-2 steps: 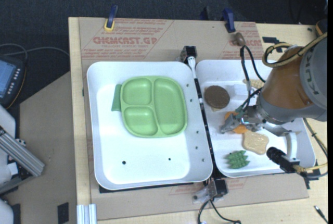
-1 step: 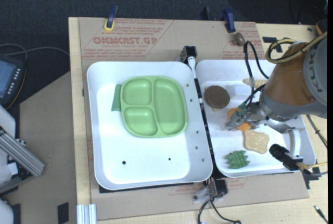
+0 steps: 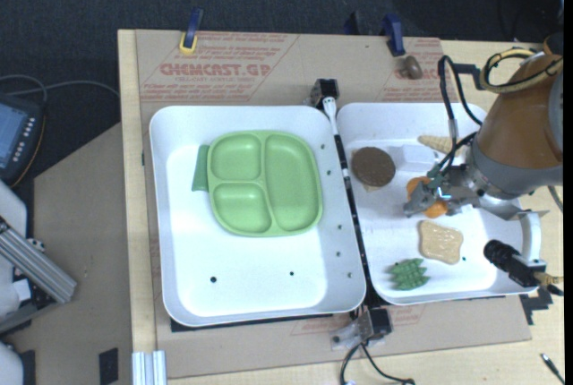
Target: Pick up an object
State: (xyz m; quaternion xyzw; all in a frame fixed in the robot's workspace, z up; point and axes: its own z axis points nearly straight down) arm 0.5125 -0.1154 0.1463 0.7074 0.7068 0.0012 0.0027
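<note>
The right bin (image 3: 385,128) holds a brown round cookie (image 3: 372,166), a small orange object (image 3: 425,198), a tan toast-like slice (image 3: 440,243), a green leafy piece (image 3: 408,273) and a pale beige piece (image 3: 435,142) near the back. My gripper (image 3: 430,198) reaches down from the right and sits right at the orange object, whose orange shows on both sides of the fingertips. The arm's grey and orange body (image 3: 524,141) covers the bin's right part.
The left bin (image 3: 179,267) carries a light green divided plate (image 3: 265,182) resting on a darker green piece. Cables (image 3: 457,97) loop above the right bin. A black bracket (image 3: 508,259) on the arm hangs over the bin's front right corner.
</note>
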